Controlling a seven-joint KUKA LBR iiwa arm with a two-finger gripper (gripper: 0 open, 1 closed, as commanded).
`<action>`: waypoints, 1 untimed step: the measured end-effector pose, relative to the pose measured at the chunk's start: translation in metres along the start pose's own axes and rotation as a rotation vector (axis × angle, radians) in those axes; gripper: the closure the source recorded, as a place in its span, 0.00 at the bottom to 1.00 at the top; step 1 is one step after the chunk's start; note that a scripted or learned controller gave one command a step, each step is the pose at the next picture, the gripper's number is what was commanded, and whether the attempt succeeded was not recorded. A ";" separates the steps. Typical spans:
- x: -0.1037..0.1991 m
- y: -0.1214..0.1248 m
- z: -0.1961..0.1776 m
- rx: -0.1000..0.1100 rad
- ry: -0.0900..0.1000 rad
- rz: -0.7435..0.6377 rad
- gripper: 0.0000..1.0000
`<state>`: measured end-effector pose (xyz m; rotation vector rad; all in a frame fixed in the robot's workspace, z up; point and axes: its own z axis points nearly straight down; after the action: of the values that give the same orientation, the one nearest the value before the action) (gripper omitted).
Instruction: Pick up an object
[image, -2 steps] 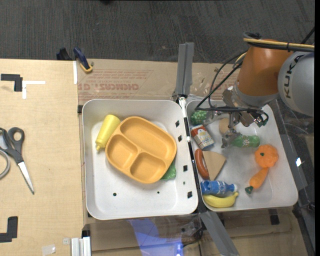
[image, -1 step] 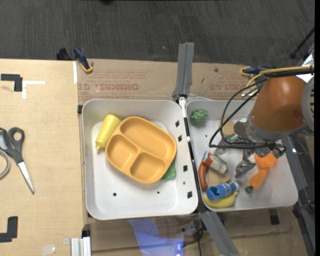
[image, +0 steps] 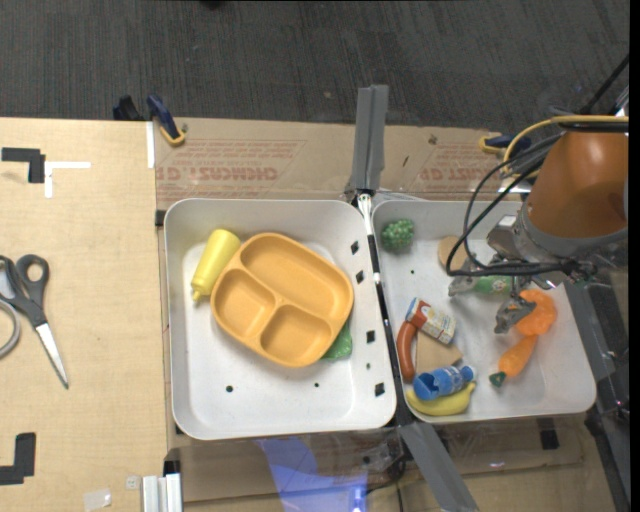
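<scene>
My gripper (image: 497, 300) hangs low over the right bin (image: 575, 385), under the orange band of the arm (image: 585, 185). A small green item (image: 492, 285) lies right at it, partly hidden by the wrist. An orange lump (image: 540, 316) touches the gripper's right side, and an orange carrot (image: 517, 356) lies just below. Further left in this bin are a green broccoli (image: 398, 233), a small printed box (image: 435, 322), a red sausage (image: 405, 345), a blue toy (image: 446, 381) and a yellow banana (image: 440, 403).
The left bin (image: 270, 400) holds an orange divided plate (image: 282, 297), a yellow bottle (image: 212, 260) and a green piece (image: 341, 346) under the plate's edge. Scissors (image: 35, 310) lie on the bench at the far left. Cables (image: 480, 230) loop beside the arm.
</scene>
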<state>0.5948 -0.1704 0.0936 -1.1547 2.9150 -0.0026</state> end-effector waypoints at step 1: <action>-0.011 -0.064 -0.001 0.001 -0.002 -0.140 0.00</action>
<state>0.6462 -0.2096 0.0945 -1.3547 2.8253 -0.0034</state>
